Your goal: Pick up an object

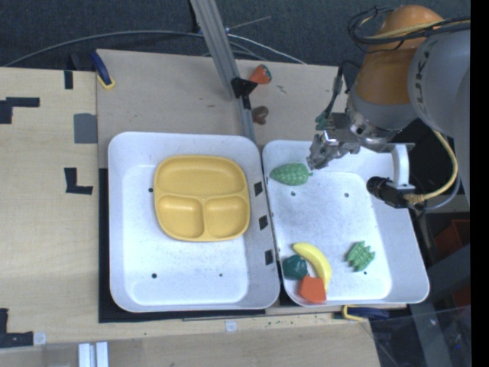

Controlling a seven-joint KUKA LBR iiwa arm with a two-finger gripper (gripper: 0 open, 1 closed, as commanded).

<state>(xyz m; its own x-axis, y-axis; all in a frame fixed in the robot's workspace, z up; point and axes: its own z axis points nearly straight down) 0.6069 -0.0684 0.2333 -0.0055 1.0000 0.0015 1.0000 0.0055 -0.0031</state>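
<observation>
Two white bins side by side on the bench. Left bin has a yellow compartment tray, 3 sections, sitting upper-centre, tilted a bit.

Right bin contents:
- green oval obj w/ bumpy texture, top-left corner, near the bin wall
- banana, bottom-left, curved, lying betw the teal piece and the bin floor
- dark teal piece, touching banana's left side
- orange-red block, just below banana, at the front wall
- small green spiky obj, right of banana, apart from it

Gripper is at the top edge of the right bin, tips just beside the green oval obj on its right/upper side. Close, but contact not confirmable from this angle. Finger opening: can't tell, tips are too small and dark vs. the bin rim. Nothing visibly betw the fingers.

Arm enters from the right, orange band above the wrist, black cables looped over it (one cable runs down to a black connector near the bin's right rim).

Outside the bins: grey bar slanting across the bench from the top, small orange/red item beside it, brownish item just under.
</observation>
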